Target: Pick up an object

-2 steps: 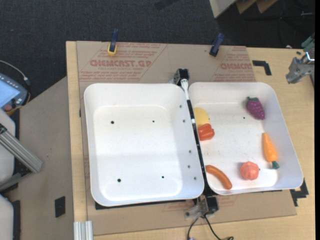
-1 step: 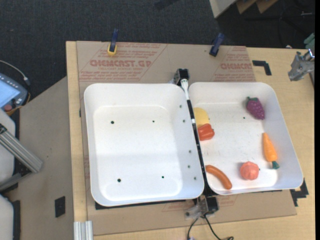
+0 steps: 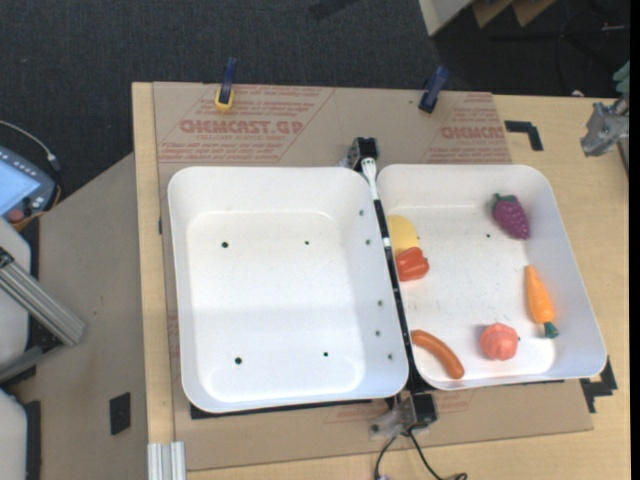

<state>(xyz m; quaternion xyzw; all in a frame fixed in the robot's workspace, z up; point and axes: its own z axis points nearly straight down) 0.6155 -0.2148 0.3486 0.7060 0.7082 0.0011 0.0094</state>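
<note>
1. Nearest the lens, at 6 o'clock of the bench: a black clip (image 3: 412,409) at the seam between the two bins, with a dark cable (image 3: 400,458) trailing off the lower edge.
2. Just above it, at 7 o'clock in the right bin (image 3: 462,268): an orange-red sausage (image 3: 437,353), lying slantwise close to the front rim.
3. At 5 o'clock in the same bin: a round pink-red fruit (image 3: 499,341), near the sausage but apart from it.
4. At 4 o'clock, along the right wall: a carrot (image 3: 539,300), tip toward 12 and green stub toward 6, just beside the fruit.
5. At 1 o'clock, near the far corner: a purple bunch of grapes (image 3: 511,216), well apart from the rest.
6. At 9 o'clock, against the wall shared with the left bin (image 3: 270,298): a yellow piece (image 3: 401,232) with a red pepper (image 3: 411,264) touching it on the 6 o'clock side.
7. Under both bins: a brown cardboard sheet (image 3: 300,118) with red print, held at the far edge by a blue clamp (image 3: 228,83) at 11 o'clock and another, the dark clamp (image 3: 434,88), at 1 o'clock.
8. At 12 o'clock of the seam: a second clip (image 3: 364,153).
9. At 2 o'clock, on the view's right edge: the gripper (image 3: 603,128), a grey metal shape, partly cut off, outside the bins and well apart from every object; wide or narrow, cannot tell; nothing seen held.
</note>
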